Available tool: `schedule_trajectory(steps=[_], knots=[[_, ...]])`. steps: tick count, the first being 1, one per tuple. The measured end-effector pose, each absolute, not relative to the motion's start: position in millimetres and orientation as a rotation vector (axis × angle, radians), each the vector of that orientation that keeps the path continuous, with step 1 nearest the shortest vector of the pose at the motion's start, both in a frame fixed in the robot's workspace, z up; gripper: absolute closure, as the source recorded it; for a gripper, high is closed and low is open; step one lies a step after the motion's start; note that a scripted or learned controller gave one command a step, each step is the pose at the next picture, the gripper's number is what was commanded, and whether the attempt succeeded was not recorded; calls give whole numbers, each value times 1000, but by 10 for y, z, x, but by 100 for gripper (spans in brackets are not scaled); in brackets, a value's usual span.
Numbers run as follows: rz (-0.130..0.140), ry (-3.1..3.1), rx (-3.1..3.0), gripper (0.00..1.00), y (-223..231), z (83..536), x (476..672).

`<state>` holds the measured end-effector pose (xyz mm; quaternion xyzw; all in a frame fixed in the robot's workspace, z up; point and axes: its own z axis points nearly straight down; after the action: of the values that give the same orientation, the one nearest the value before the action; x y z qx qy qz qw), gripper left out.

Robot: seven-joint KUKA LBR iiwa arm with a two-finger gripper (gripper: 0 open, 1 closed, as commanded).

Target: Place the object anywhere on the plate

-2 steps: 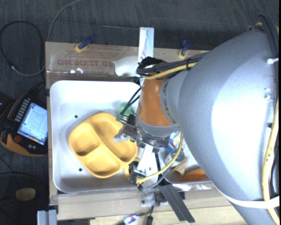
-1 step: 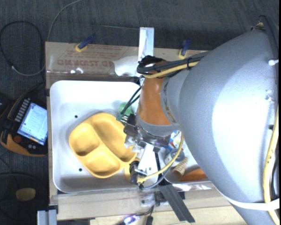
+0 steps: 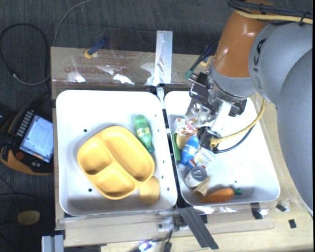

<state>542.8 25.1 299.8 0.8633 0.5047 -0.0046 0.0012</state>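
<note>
Over the right bin: gripper (image 3: 202,117) is lowered among a cluster of small objects; whether the jaws are open or closed cannot be told.
Beneath the jaws: small objects (image 3: 191,140) are heaped, count unclear.
Below the heap: one carrot (image 3: 219,195) is seen.
Right bin (image 3: 257,167): heap and carrot are contained.
Left of the jaws: left bin (image 3: 73,106) holds one yellow plate (image 3: 114,161), one green bottle (image 3: 142,130), one tan cup (image 3: 149,190).
Arm (image 3: 262,41): reached in from the right, wrist bent downward.
</note>
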Motion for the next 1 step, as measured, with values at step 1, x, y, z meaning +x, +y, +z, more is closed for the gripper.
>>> schedule_trajectory(steps=[1], knots=[[-16, 1477, 2777, 100, 437, 1793, 4833]])
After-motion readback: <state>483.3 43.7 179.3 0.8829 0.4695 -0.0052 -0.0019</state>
